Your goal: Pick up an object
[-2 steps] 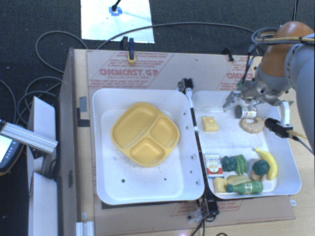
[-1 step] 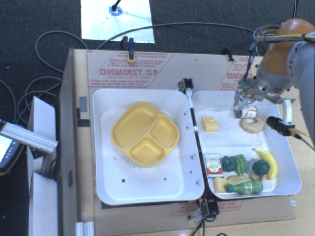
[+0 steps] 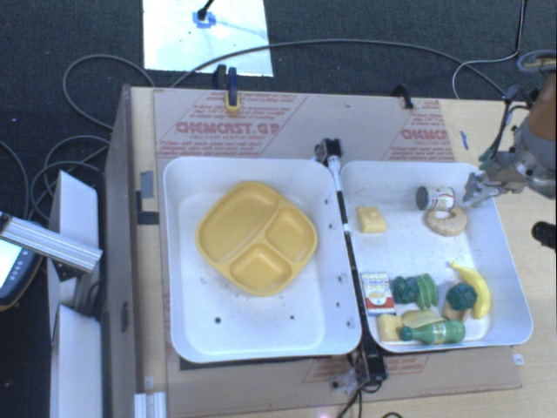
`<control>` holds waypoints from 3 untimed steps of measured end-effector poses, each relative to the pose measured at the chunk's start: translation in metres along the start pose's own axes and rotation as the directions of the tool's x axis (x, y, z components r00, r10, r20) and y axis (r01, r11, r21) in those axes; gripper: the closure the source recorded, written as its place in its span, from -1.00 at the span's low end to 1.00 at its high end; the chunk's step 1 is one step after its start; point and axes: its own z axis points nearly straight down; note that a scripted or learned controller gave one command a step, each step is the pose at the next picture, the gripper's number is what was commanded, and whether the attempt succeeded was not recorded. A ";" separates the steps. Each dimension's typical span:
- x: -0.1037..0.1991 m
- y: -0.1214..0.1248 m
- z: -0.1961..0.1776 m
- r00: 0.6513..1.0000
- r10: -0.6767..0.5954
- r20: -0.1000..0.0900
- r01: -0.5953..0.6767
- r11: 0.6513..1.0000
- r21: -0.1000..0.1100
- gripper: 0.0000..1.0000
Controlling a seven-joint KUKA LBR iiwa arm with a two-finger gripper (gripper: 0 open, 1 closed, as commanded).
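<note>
Objects for picking sit in the right bin: one cheese wedge, one donut, one small can, one banana, one broccoli head, one green pepper, one green bottle and one little carton. One yellow divided plate lies alone in the left bin. On the counter's right side, the jaws hover over the right bin's far edge just beside the can, holding nothing; I cannot tell how far apart they are.

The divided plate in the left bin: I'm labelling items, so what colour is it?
Yellow; the divided plate shows plainly in the camera view, lying in the left bin.
</note>
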 end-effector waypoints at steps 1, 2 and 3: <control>0.009 0.019 0.089 1.000 -0.003 -0.002 0.003 1.000 0.003 1.00; 0.034 -0.004 0.028 1.000 -0.003 -0.001 0.003 1.000 0.000 1.00; 0.001 0.006 0.081 1.000 0.000 -0.001 0.000 1.000 0.003 1.00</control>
